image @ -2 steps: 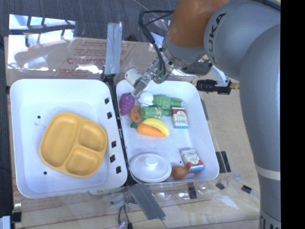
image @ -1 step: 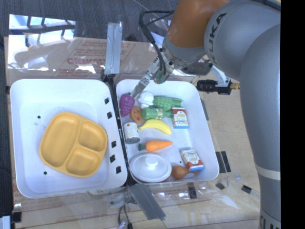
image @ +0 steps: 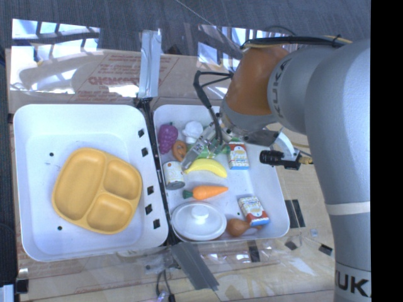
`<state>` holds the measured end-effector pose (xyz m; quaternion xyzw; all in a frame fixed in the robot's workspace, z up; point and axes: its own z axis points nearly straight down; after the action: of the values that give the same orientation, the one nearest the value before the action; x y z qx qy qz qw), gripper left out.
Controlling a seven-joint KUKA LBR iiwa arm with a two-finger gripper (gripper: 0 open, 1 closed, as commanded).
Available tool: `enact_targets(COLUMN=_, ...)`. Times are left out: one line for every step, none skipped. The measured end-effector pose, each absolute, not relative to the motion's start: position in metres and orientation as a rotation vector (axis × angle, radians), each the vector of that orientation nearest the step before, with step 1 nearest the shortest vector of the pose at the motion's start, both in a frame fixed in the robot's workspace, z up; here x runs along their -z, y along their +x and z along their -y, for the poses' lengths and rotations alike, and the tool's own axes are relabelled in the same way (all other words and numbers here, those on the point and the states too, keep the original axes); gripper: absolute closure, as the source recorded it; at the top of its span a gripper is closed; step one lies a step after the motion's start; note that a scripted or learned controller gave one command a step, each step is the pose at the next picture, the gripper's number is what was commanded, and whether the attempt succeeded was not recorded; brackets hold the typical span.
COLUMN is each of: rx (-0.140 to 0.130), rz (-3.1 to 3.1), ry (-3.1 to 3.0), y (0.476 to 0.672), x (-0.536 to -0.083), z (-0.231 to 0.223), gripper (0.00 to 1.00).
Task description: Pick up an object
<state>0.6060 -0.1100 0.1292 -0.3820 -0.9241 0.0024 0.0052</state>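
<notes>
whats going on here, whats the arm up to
A grey KUKA arm reaches in from the right and has its gripper low in the right bin, right above the banana. Nearby lie a carrot, grapes and a white lidded bowl. The left bin holds a yellow divided plate.

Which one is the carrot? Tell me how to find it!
Look in the right white bin, the crowded one. Under the yellow banana and above the round white lid lies the carrot. It is the long orange thing tapering to a point, with a small green end.
</notes>
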Motion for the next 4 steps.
enact_targets(rx=0.015, rz=2.837, ry=-1.457, y=0.587, x=-0.115, z=0.102, gripper=0.0)
enact_targets(rx=0.027, rz=2.705, ry=-1.677, y=0.583, x=-0.114, z=0.105, gripper=0.0)
enact_targets(rx=0.005, rz=2.66, ry=-1.693, y=0.63, x=-0.098, z=0.109, gripper=0.0)
enact_targets(rx=0.0, rz=2.66, ry=-1.674, y=0.628, x=-0.104, z=0.106, gripper=1.0)
